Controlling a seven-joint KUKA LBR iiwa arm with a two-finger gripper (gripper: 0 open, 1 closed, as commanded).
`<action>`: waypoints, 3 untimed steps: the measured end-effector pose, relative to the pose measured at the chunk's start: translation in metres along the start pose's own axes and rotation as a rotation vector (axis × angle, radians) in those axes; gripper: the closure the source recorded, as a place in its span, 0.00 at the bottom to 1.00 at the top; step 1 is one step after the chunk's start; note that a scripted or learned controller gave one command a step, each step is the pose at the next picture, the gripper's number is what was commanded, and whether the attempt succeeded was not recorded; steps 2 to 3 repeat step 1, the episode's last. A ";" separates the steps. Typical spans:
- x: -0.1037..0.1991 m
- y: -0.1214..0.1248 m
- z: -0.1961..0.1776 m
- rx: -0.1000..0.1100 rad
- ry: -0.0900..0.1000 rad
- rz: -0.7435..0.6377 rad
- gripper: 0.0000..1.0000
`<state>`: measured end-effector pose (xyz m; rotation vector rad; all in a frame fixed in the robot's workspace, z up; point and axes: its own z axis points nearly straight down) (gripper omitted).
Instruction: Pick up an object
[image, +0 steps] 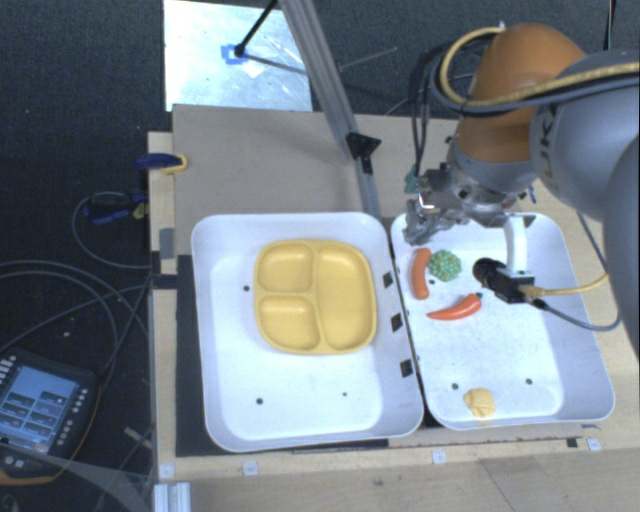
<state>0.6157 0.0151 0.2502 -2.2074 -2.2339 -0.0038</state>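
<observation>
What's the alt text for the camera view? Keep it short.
A grey arm with an orange band hangs over the far end of the right white bin, which holds an orange sausage, a green broccoli piece, a red chili pepper and a small yellow item. The left white bin holds a yellow divided plate.

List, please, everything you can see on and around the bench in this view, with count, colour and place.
bins: two, white, side by side on the bench
divided plate: one, yellow, in the left bin
sausage: one, orange-red, upper left of the right bin
broccoli piece: one, green, just right of the sausage
chilli pepper: one, red, below the broccoli piece
small lumpy item: one, yellow, near the right bin's front edge
control pendant: one, dark, lit screen, floor at left
arm: one, grey with orange band, from the right
tool: one, metal, above the right bin's upper left
</observation>
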 end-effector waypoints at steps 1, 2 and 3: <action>0.048 -0.005 -0.003 0.000 0.000 0.001 1.00; 0.048 -0.005 -0.003 0.000 0.000 0.001 1.00; 0.048 -0.005 -0.003 0.000 0.000 0.001 1.00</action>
